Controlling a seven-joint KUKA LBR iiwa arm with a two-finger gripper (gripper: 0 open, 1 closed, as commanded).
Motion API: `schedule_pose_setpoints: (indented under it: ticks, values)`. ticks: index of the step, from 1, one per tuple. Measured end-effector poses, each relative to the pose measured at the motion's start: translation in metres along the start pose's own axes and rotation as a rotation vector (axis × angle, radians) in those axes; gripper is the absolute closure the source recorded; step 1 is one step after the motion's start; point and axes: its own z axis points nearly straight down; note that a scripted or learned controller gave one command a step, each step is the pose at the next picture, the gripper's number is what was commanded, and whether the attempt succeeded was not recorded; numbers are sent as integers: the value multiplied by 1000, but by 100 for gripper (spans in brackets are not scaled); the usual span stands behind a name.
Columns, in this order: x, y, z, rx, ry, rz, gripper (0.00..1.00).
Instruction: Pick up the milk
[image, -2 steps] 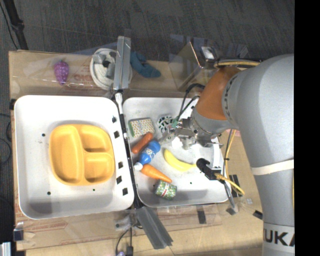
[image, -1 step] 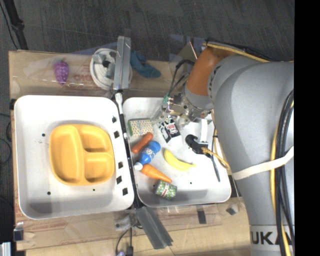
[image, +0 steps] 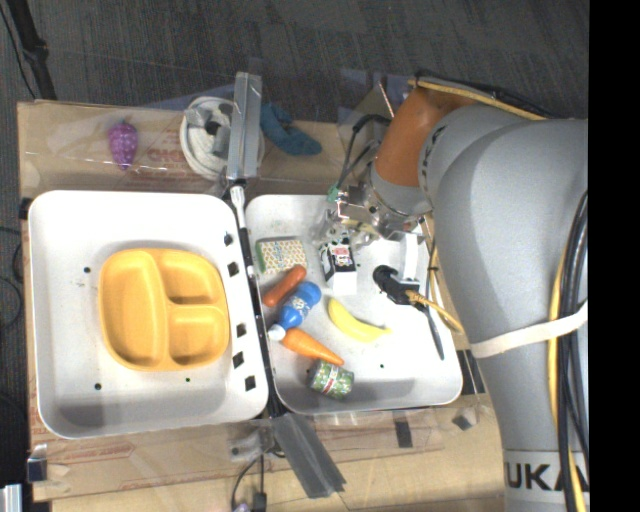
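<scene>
Hovering low over the right white bin (image: 440, 372), the end effector (image: 340, 240) sits at the small black-and-white milk carton (image: 341, 258), near the bin's upper middle; whether it grips, I cannot tell. Nearby lie a yellow banana (image: 355, 322), two orange carrots (image: 310, 346) and a blue bottle (image: 297, 306).

The grey arm (image: 510, 230) reaches in from the right — its orange band (image: 405, 140) sits above the wrist, which bends down and leftward. The gripper (image: 342, 238) hangs low, its tip pointing down.
</scene>
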Motion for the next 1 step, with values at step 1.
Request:
schedule_pose_setpoints:
  ticks: [1]
  values:
    - [8,-2,-68,-4,-2,-357,100]
